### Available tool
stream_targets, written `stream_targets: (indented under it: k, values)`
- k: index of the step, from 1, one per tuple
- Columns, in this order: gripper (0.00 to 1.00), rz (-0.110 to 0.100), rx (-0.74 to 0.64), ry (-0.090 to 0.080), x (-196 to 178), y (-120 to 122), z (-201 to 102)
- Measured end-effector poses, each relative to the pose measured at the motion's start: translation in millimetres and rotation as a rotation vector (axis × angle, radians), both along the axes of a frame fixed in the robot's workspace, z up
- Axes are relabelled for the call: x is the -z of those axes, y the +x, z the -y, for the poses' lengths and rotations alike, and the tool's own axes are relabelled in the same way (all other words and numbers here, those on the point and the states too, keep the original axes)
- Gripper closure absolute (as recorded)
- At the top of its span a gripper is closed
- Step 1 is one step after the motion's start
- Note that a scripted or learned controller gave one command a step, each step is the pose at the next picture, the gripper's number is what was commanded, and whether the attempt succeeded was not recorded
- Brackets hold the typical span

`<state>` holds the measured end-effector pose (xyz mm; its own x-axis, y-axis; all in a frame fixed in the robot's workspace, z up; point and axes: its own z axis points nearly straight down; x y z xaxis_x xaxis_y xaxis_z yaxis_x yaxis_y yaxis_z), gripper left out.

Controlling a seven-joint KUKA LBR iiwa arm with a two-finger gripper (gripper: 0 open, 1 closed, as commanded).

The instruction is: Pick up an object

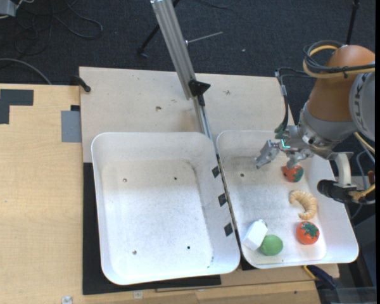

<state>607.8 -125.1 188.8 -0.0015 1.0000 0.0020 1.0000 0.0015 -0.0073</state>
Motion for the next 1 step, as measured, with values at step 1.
stream_targets:
  k: [1]
  values:
    - [0.0,0.004,0.001,-0.001,-2.3,1.0,0.5]
